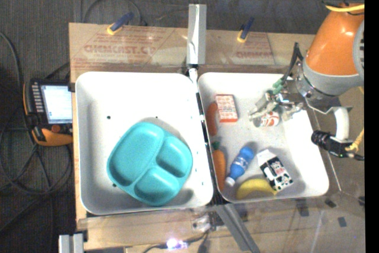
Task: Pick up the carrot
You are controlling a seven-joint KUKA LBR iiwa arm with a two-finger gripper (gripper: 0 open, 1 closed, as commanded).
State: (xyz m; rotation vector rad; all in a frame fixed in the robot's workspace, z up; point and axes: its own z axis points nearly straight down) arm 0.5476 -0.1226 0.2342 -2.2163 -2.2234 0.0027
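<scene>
The carrot (219, 165) lies in the right bin (308, 186), pressed along its left wall toward the near end, its long axis running near to far with the green top end pointing far. I judge it light, stiff and smooth, likely a plastic toy, so it should not deform but could slip; the best hold looks to be across its thick middle, though the wall touching its left side leaves little room for a finger there. Going near to far in that bin: a banana (256, 188) by the near wall, a small black-and-white carton (275, 171) just to its right, a blue bottle (240, 163) just right of the carrot, then a reddish sausage-shaped item (212, 118) against the left wall, a small red box (226, 108) beside it, and a red-and-white can (269, 120) under the hand (273, 105). The hand hangs over the far right part of this bin, well apart from the carrot; its metal parts blur together and I cannot tell how it is set. The left bin (95, 127) holds 1 turquoise tray (150, 162) with 3 compartments, nothing in them.
</scene>
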